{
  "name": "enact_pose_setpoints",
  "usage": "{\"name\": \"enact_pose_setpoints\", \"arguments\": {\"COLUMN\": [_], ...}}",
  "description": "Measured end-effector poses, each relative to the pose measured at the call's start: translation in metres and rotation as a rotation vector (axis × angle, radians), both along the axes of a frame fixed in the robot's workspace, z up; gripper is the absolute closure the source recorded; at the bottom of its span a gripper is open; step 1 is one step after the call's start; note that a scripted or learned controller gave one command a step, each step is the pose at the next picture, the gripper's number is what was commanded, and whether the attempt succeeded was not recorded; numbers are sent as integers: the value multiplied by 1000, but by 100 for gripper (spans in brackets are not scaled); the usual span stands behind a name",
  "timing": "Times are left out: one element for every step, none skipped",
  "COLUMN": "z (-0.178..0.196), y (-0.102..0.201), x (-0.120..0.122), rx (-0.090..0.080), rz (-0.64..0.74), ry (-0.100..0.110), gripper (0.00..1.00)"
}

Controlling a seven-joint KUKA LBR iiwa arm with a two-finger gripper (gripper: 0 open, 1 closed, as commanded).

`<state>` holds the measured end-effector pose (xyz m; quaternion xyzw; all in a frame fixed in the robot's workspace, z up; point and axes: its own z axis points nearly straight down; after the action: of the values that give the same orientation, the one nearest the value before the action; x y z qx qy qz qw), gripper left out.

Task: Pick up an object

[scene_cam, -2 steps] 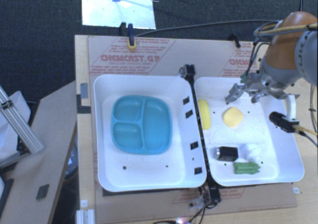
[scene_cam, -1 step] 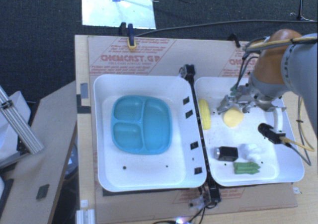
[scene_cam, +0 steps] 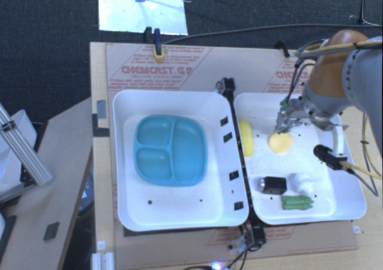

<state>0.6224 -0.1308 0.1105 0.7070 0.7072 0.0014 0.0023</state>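
I've got the end effector [scene_cam: 286,124] down in the right bin [scene_cam: 353,200], just above and touching or nearly touching the yellow round piece [scene_cam: 280,142]. Can't tell from this angle how it's set; the tip is a dark cluster against the wrist.

Target reads as that yellow piece, mid-bin, slightly far of centre. To do this well: centre over it, not its far edge, and go straight down. It looks soft and rounded, so an off-centre pinch will likely squirt it sideways. Yellow banana-shaped piece [scene_cam: 245,137] sits left against the bin wall, clear enough.

Other clutter: black block [scene_cam: 273,185], white piece [scene_cam: 301,182], green piece [scene_cam: 297,203] toward the near side, well apart.

Left bin [scene_cam: 128,203] carries a blue divided plate [scene_cam: 171,149]. Worktop [scene_cam: 197,62] is board with red print; dark carpet beyond, cables trailing right.
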Motion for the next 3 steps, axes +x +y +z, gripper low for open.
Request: {"name": "enact_pose_setpoints", "arguments": {"z": [47, 96, 142], "y": [-7, -9, -8], "x": [3, 14, 15], "rx": [0, -1, 0], "rz": [-1, 4, 5], "ry": [-1, -3, -2], "gripper": [100, 100, 100]}}
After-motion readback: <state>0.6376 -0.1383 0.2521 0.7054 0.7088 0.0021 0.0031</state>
